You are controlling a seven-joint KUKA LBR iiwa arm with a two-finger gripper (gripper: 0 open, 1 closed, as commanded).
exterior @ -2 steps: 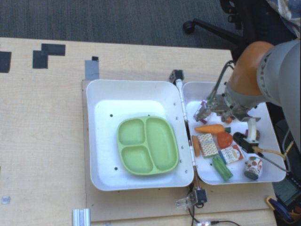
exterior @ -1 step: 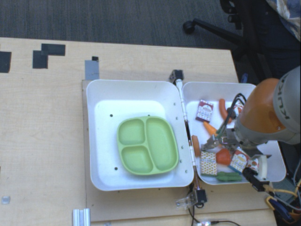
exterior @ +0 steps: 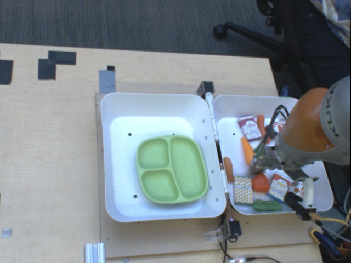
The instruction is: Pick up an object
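My gripper (exterior: 258,166) reaches down into the right bin (exterior: 225,126), under the arm's orange band (exterior: 307,127). Its tip hangs among the small items there. An orange carrot (exterior: 247,148) lies just to its upper left. A red piece (exterior: 261,183) sits directly below the tip, touching or nearly touching it. A tan patterned block (exterior: 243,190) and a brown sausage (exterior: 228,169) lie to the lower left. A red and white carton (exterior: 249,128) rests further back. The arm hides part of the bin's right side.
A green divided plate (exterior: 171,169) lies in the left bin (exterior: 118,147). A green pod (exterior: 267,205) and two small cartons (exterior: 279,187) (exterior: 296,189) sit along the right bin's front. An office chair base (exterior: 247,32) stands beyond the bench.
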